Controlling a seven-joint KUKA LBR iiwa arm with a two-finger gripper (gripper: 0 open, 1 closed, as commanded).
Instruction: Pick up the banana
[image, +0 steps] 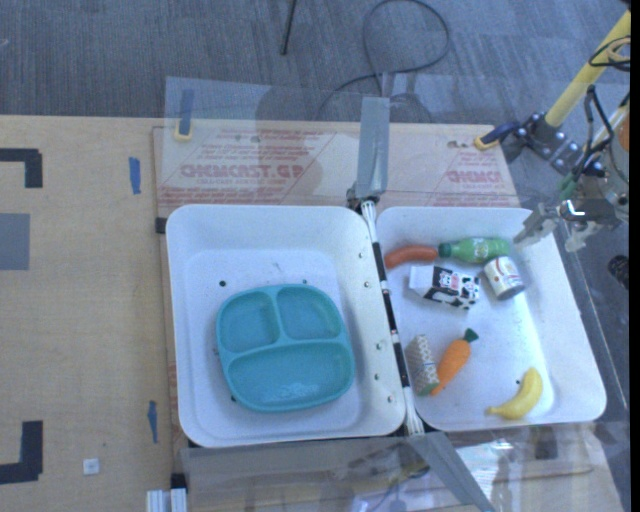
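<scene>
A teal divided plate (286, 346) is seated in the left bin (190, 235). In the right bin (560, 300), a carrot (453, 361) is found near the divider, and the banana (520, 396) is located in the near right corner, close to the rim. The gripper (567, 212) is positioned above the far right rim; its opening cannot be determined. The approach step is judged pending. A descent toward the near corner is required. Open floor is available left of the banana; the rim restricts clearance on the right.
</scene>
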